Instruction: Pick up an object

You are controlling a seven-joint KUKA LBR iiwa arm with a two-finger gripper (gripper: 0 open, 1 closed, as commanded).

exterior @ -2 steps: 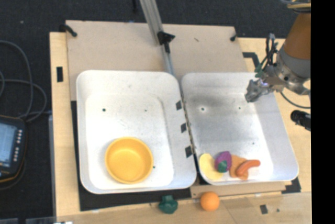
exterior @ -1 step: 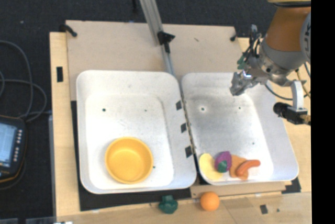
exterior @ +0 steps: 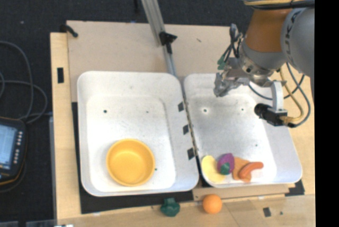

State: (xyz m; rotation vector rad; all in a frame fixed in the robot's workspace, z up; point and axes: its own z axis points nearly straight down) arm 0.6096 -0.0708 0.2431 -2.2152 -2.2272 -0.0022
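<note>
A: What is the biggest thing we see?

B: The wooden bench [exterior: 122, 45], and on it two shallow white bins side by side. The left bin [exterior: 127, 93] holds one yellow bowl [exterior: 131, 162], upright, in its near part. The right bin [exterior: 233, 125] has a small group of toys in its near corner.

A: And the arm?

B: The grey arm [exterior: 278, 24] with the orange band comes in from the right and stands over the far part of the right bin. Its gripper [exterior: 225, 83] points down near the far left corner of that bin. It is well apart from the toys. I see nothing between the fingers, but whether they are open or closed, I cannot tell; that part is dark and small.

A: Which toys are there?

B: A pale yellow piece [exterior: 207, 165], then a purple one [exterior: 226, 160] with something green touching it, and an orange carrot-like toy [exterior: 247, 168]. They lie close together.

A: Anything outside the bins?

B: Yes, on the near edge of the bench, an orange ball [exterior: 212, 203] and, just beside it, a small dark green object [exterior: 170, 207].
</note>
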